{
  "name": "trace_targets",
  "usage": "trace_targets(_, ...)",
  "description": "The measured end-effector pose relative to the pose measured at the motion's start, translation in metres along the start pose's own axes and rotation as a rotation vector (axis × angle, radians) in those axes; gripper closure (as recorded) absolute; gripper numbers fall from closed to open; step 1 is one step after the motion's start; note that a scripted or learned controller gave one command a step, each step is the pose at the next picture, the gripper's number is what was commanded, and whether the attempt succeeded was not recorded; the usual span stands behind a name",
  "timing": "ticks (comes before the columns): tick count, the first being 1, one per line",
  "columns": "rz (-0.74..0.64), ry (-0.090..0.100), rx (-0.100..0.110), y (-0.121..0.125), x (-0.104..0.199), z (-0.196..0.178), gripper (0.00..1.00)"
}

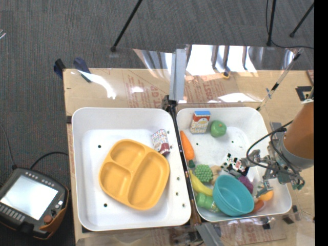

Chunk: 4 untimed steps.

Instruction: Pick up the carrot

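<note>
Carrot [187, 145] lies in the right bin [253, 118], hard against that bin's left wall, its orange body running from the upper left down to a green stub at the lower end, just above a knobbly green vegetable [204, 173]. Nothing is touching it. The tool [279, 177] hangs over the right side of the same bin, well apart from the carrot, with the grey arm and its orange band [306, 132] coming in from the right edge; cables loop around the wrist, and whether the tool is apart or together I cannot tell, since the metal parts blur into the clutter below. Just beneath and beside it sit a small orange piece [265, 193] and a purple item [246, 182], the latter tucked behind the rim of a teal bowl [233, 195] at the bin's lower middle. A yellow banana [200, 184] rests left of the bowl, with a green object [205, 202] below it. A black-and-white toy [233, 164] stands near the centre of the bin. Toward the far wall stand a small carton [201, 122] with a blue top and a green apple [218, 128] just beside it. The left bin [92, 122] holds a yellow divided plate [134, 173] with three compartments, and a small printed can [161, 141] lies tilted at the plate's upper right edge. Both bins sit side by side on the brown surface [118, 86].
</note>
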<state>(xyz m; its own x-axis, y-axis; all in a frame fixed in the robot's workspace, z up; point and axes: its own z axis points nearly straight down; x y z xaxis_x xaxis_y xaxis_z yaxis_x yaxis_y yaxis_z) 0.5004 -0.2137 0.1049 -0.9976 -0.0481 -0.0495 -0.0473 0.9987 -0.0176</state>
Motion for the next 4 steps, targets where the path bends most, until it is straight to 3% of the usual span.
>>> trace_targets(1,-0.006,-0.009,0.002,0.002,-0.005,-0.014,1.00)
trace_targets(2,-0.131,0.041,-0.019,0.001,0.011,-0.096,1.00)
trace_targets(3,-0.146,0.047,-0.024,0.000,-0.028,-0.086,1.00)
trace_targets(4,-0.194,0.045,-0.023,0.001,0.000,-0.114,1.00)
